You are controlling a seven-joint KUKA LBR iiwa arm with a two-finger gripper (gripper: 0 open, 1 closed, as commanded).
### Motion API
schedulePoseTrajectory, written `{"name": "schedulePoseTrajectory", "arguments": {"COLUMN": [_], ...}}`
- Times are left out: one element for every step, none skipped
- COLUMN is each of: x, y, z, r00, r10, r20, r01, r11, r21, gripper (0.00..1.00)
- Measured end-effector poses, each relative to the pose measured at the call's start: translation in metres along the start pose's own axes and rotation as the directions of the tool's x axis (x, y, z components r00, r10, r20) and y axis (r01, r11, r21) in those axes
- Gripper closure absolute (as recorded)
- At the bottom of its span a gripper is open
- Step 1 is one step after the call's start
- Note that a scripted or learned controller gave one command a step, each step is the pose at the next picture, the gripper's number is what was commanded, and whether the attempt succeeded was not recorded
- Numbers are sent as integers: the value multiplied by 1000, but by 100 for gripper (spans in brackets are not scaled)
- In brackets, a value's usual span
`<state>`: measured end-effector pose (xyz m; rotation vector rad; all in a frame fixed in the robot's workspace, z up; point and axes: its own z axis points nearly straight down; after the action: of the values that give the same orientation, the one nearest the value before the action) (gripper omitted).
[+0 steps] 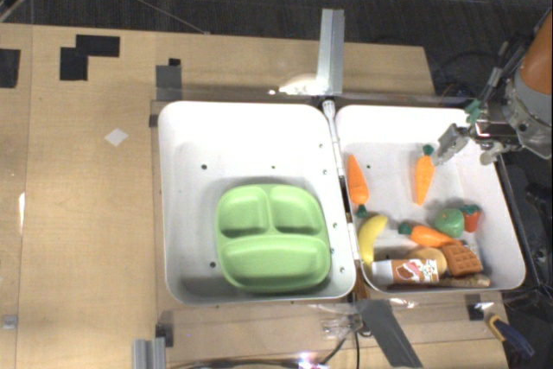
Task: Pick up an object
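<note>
Orange plastic marks the nearest candidate: a toy carrot (423,177) is seen lying in the right bin (380,134), its green top pointing toward the far wall. The claw (448,143) is held just beside that top, at the bin's right rim; whether it is open or closed cannot be told (the tip is small and blurred). A second carrot (356,180) is laid along the bin's left wall, and a third (427,235) lies nearer the front. A banana (371,236), a brown sauce bottle (411,270), a waffle (462,259) and a green vegetable (450,221) are gathered at the front. A green divided tray (273,236) is set in the left bin (199,143). Both bins are carried by the wooden desk (78,212).
</note>
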<state>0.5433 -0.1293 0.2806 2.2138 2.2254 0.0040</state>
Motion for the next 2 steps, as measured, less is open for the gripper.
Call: {"name": "schedulePoseTrajectory", "arguments": {"x": [-3, -43], "y": [23, 64], "z": [161, 191], "r00": [995, 993], "r10": [101, 119], "r20": [0, 1], "r01": [-101, -119], "r11": [995, 993], "r21": [1, -10], "gripper": [0, 0]}}
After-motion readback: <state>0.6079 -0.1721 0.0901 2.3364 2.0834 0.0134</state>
